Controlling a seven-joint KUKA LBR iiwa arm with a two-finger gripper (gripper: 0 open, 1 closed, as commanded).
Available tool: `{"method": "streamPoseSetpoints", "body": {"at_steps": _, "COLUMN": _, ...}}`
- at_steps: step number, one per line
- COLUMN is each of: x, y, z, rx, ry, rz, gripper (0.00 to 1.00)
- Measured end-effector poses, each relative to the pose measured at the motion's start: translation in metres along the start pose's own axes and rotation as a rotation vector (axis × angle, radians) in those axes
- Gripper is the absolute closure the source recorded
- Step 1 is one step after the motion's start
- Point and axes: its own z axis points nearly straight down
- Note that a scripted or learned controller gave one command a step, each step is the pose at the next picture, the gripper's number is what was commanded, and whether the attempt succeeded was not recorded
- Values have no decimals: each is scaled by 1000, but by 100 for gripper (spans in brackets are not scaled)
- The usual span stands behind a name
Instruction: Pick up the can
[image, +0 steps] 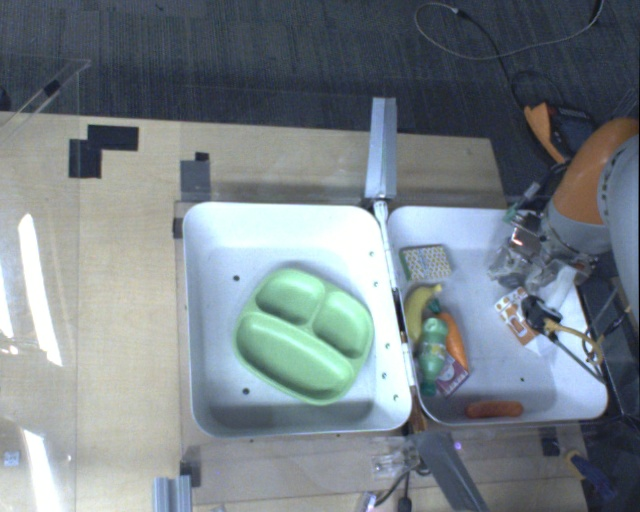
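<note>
Two shallow white bins sit side by side on the wooden desk (120, 300). The left bin (210, 240), in the middle of the frame, holds a green divided plate (303, 333) with three compartments, lying a little askew.

The right bin (480, 225) carries the clutter. Along its left wall, from top to bottom, lie a small speckled sponge-like pad (426, 262), a yellow banana (417, 305), a green bottle (432, 345) with an orange carrot (455, 340) just beside it, and a dark packet (454, 377) under them. A red sausage-shaped item (494, 408) lies near the bottom edge.

I cannot pick out a can with any certainty among these things.

The arm (600, 185) comes in at the upper right of the frame, its jaws' assembly (520, 262) over the right bin's upper right part, above a small orange-and-white packet (515, 312). How the jaws stand, I cannot tell.
</note>
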Motion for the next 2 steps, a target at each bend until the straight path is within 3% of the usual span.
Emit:
{"method": "streamPoseSetpoints", "body": {"at_steps": 1, "x": 39, "y": 46, "z": -76, "rx": 9, "ry": -2, "rz": 11, "gripper": 100}}
{"method": "streamPoseSetpoints", "body": {"at_steps": 2, "x": 57, "y": -58, "z": -136, "rx": 11, "ry": -2, "rz": 81, "gripper": 100}}
